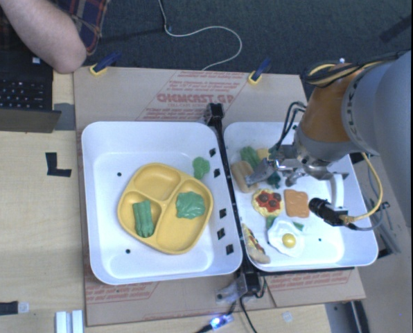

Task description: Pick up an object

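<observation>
The right bin (pixel 331 255) holds several toy foods: a pizza slice (pixel 267 201), an orange toast-like piece (pixel 296 203), a fried egg (pixel 287 238), a tan bread piece (pixel 242 177), a green piece (pixel 250 155) and a sandwich-like piece (pixel 253 244) at the near left. My gripper (pixel 270 172) hangs low over the bin's far-left part, just above the pizza slice and beside the tan bread piece. Its tips are hidden among the items.
The left bin (pixel 102 186) holds a yellow divided plate (pixel 166 238) with a green pickle-like piece (pixel 143 218) and a green leafy piece (pixel 190 205). A small green piece (pixel 201 165) lies beside the plate. A person's arm (pixel 47 26) is at the top left.
</observation>
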Controlling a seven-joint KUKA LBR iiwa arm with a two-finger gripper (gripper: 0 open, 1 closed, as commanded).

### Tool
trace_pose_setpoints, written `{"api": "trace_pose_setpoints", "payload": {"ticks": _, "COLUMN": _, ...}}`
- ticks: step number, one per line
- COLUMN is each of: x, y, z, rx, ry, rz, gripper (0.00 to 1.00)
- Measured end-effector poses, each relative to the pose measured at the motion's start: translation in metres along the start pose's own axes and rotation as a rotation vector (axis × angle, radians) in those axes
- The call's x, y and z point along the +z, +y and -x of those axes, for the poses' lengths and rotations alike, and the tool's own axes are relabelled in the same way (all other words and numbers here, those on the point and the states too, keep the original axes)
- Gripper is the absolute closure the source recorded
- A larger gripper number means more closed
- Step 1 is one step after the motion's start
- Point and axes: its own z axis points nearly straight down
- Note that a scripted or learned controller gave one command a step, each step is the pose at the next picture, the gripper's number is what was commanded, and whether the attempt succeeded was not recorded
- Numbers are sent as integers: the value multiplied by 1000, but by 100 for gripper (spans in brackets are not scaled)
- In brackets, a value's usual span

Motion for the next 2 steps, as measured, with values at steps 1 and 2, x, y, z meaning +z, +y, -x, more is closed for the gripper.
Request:
{"api": "trace_pose_setpoints", "payload": {"ticks": 1, "x": 31, "y": 1, "z": -1, "rx": 1, "ry": 0, "rz": 5, "gripper": 0}}
{"api": "trace_pose_setpoints", "payload": {"ticks": 2, "x": 17, "y": 3, "z": -3, "rx": 0, "ry": 3, "rz": 11, "gripper": 100}}
